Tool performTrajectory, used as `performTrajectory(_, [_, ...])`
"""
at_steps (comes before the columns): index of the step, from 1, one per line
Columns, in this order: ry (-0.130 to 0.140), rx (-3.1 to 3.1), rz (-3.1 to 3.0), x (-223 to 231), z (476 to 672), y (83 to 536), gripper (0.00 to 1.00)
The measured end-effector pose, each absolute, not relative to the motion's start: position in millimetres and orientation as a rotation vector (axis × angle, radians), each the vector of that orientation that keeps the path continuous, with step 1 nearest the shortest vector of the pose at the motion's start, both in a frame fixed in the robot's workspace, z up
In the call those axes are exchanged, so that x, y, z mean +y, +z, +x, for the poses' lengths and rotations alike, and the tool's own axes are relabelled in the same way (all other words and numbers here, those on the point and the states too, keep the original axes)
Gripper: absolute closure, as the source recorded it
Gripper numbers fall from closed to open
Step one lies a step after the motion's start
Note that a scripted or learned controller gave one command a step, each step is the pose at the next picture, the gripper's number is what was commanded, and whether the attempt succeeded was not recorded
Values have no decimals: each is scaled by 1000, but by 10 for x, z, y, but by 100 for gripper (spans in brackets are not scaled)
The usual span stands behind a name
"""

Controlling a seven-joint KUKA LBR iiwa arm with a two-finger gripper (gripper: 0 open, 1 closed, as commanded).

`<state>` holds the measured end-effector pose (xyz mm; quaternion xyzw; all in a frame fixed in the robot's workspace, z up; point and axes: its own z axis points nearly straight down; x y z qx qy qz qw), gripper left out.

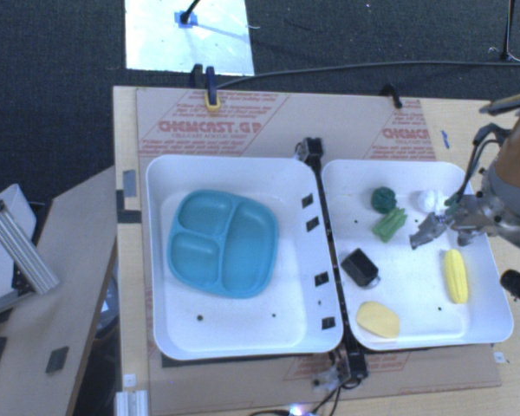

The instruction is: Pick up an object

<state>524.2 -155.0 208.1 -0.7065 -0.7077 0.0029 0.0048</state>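
the arm (511, 176) reaches in from the right, its tool (426, 234) low, pointing left.

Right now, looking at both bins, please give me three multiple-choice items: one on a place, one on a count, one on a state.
1. Where does the blue divided plate lie?
A. left bin
B. right bin
C. on the floor

2. How many yellow things lie in the right bin?
A. none
B. two
C. four

3. The hand is
A. over the left bin
B. over the right bin
C. outside both bins

Key: 1 A, the plate sits in the left bin. 2 B, the corn cob and the yellow piece. 3 B, it hangs near the green piece.
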Motion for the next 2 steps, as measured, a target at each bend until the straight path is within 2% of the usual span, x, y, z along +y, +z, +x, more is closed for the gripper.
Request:
performTrajectory(1, [3, -2223, -2214, -1548, 5261, 2114, 0])
performTrajectory(2, [6, -2219, -2214, -1589, 5346, 1593, 0])
